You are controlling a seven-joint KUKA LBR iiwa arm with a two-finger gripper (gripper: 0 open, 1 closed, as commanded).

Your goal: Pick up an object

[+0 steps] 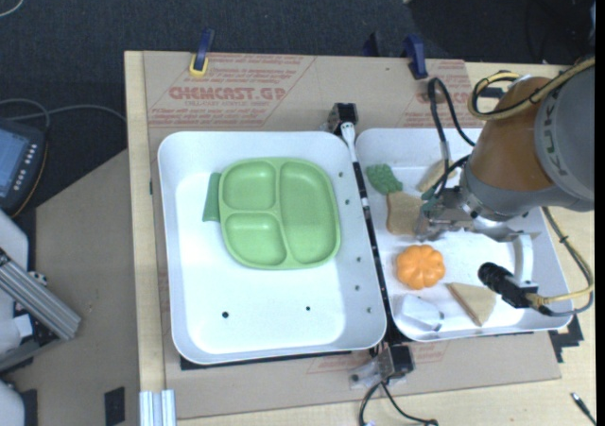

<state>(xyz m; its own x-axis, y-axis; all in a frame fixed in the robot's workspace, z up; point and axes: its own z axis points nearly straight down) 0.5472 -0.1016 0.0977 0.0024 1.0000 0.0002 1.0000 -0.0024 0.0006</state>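
Two white bins sit side by side on the tabletop [284, 84]. The left bin [189, 254] holds a green divided plate [279, 212]. The right bin [406, 145] holds the arm [515, 145], its claw [437, 218] low among the items; I cannot tell its opening or whether it grips anything. I judge the step as the descent to grasp; next, a firm closure and straight lift. Nearest candidates: a tan wedge [404, 214] touching the claw, and just below it an orange pumpkin-shaped toy [420, 266], ribbed, rounded, apparently harder to pinch.

Single fixed cam above bench [284, 84], looking down at slant; both bins in frame, arm [529, 145] entering from right.
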